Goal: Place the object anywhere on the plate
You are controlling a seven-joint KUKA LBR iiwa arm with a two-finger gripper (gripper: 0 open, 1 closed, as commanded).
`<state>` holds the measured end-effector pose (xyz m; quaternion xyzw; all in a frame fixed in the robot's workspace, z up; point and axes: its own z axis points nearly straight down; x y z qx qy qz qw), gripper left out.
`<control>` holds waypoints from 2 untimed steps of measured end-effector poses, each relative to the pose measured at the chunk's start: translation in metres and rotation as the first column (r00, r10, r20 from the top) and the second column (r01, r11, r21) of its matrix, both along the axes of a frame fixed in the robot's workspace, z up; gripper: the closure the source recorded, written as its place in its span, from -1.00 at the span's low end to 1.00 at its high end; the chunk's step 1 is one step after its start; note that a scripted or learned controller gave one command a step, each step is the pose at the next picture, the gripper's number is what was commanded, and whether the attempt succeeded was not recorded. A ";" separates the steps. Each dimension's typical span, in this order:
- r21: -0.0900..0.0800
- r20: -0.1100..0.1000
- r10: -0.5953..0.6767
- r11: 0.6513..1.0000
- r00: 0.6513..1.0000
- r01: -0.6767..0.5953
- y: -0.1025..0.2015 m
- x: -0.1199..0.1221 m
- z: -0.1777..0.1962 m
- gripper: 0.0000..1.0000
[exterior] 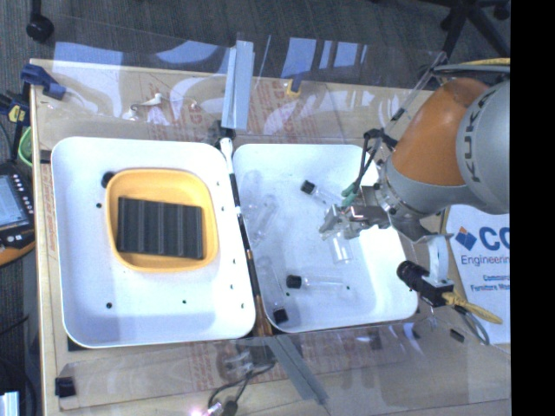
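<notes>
Your objects are small clear plastic vials with black caps, lying on their sides in the right white bin. One clear vial with a black cap lies near the bin's front edge, left of centre, its cap toward the left. Another black-capped vial lies toward the back edge, near the middle. More transparent pieces seem to lie near the bin's left wall, but they are too faint against the white floor for you to count on.

Expect these to be light, stiff and slick. Being round, they will probably roll away from a finger that meets them off centre, and a thin wall might crack under a hard squeeze. Take one across the middle of its barrel, fingers square to its long axis, not by the cap.

The two-finger gripper hangs over the centre of the right bin, just beside something glassy below it. You cannot tell whether its fingers stand apart or together, nor whether anything sits between them, so treat nothing as held.

The yellow rounded-square plate with a dark ribbed centre sits in the left white bin, toward its back-left area, well apart from the vials. The divide between the bins must be crossed.
</notes>
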<state>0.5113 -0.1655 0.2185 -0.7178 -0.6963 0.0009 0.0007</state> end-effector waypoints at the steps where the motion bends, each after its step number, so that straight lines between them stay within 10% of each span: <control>1: 0.000 0.002 0.260 0.966 0.966 -0.260 0.068 0.035 0.006 1.00; 2: 0.003 -0.002 0.481 0.877 0.877 -0.481 0.116 0.050 -0.028 1.00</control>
